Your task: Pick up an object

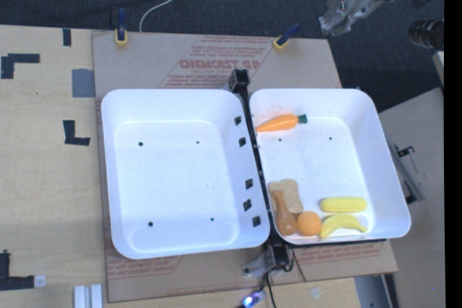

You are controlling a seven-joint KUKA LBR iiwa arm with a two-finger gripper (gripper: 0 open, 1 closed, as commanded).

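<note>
Two shallow white plastic bins with rounded corners and smooth, matte floors sit side by side on a flat brown cardboard sheet printed with faded red lettering. The left white bin shows a few small dark dots on its floor. The right white bin holds all the objects.

Near its upper left corner, close to the black clips joining the bins, lies a slim orange plastic carrot with a small green tip, tapered, glossy, and lying almost level. Along the lower edge sits a cluster: a tan, rough-looking bread-slice-shaped piece beside a brownish, elongated piece against the left wall; a small round orange ball-like fruit touching them; then a knobbly yellow corn cob just above a smooth curved yellow banana, both near the lower right corner.

The metallic grey two-finger gripper hangs at the upper right of the camera view, over the dark blue carpet-like floor, well apart from the right bin and its contents. Whether it is parted or closed cannot be told from here; nothing is seen in it.

Yellow and blue clamps pin the cardboard's far edge, and a thin white cable curves across the dark floor.
</note>
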